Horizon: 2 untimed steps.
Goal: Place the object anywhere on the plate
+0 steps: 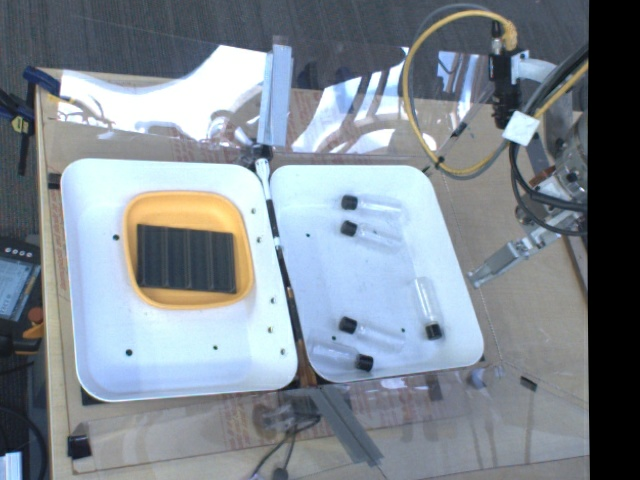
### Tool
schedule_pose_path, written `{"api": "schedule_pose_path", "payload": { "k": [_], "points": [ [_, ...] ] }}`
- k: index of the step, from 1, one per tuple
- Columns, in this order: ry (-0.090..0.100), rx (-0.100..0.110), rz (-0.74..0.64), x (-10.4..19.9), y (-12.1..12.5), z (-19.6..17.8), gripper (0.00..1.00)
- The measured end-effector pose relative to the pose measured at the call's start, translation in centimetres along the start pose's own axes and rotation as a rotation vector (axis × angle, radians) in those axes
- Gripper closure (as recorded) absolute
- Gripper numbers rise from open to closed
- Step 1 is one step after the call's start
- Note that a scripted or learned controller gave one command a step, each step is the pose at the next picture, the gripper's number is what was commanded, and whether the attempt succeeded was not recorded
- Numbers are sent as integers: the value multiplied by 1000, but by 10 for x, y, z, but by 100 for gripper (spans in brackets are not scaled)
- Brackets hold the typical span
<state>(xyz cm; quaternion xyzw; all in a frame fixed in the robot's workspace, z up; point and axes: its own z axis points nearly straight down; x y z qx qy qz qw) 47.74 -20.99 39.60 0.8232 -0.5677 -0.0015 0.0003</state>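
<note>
**Q:** What was the layout, taken from the largest item down?

**A:** The brown bench (520,408) carried two shallow white bins. The left white bin (100,338) contained the yellow rounded plate with a dark ribbed insert (187,251). The right white bin (310,268) lay just to the right of the plate's bin, the two touching along one edge.

**Q:** Where was the arm?

**A:** The grey arm (566,158) stood far to the right of the plate, outside both bins. The metal gripper (503,258) hung beyond the right bin's outer rim, well apart from the plate. Whether it was released or clenched could not be determined, and nothing was seen in its grasp.

**Q:** Where were the task objects?

**A:** All were clear plastic tubes with black caps, lying in the right bin, none on the plate.
- The upper tube (372,206) and the second tube (370,232) lay close together, right of the plate's top edge.
- The upright-lying tube (427,306) was farthest from the plate.
- The lower tube (372,332) and the bottom tube (340,356) lay right of and below the plate.
</note>
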Motion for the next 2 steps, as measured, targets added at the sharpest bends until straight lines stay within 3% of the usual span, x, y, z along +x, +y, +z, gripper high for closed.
{"api": "schedule_pose_path", "payload": {
  "k": [1,2],
  "points": [
    [4,5,-391,-11,-5,0,0],
    [4,5,-391,-11,-5,0,0]
  ]
}}
